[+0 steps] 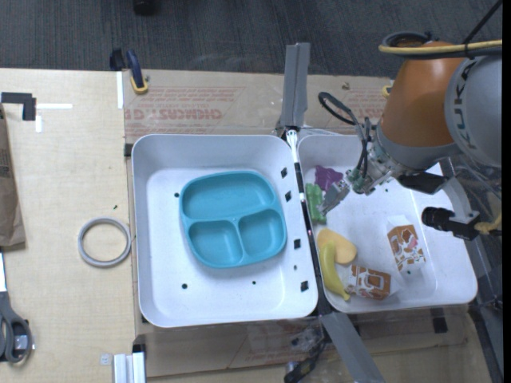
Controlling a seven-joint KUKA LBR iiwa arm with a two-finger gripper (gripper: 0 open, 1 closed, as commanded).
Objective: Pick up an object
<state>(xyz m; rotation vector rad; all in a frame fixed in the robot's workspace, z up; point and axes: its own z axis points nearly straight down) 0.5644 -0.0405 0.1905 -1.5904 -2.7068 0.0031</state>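
Well, going from the left of the frame: a grey ring of tape (104, 241) lies on the pale wooden bench (64, 174), well apart from everything that concerns me. The left white bin (152, 294) holds a smooth turquoise plastic tray with three compartments (233, 219), set at a slight tilt near the bin's middle.

Past the divider, in the right white bin (447, 290), the things I could take sit close together. A purple and green soft item (322, 186), perhaps plastic grapes with leaves, lies against the bin's left wall in the upper middle of the frame. My gripper (359, 180) hangs just to its right, very near it; whether they touch I cannot tell, and I cannot tell how my jaws stand from this angle.

Lower down, a yellow banana (333, 258), curved and glossy, runs its long axis roughly top to bottom. Beside its lower end lies a small printed carton, orange and white (371, 282), and further right a second white printed carton (406, 247) lies at a tilt.

The purple item looks the nearest candidate, lying leftward of my jaws.
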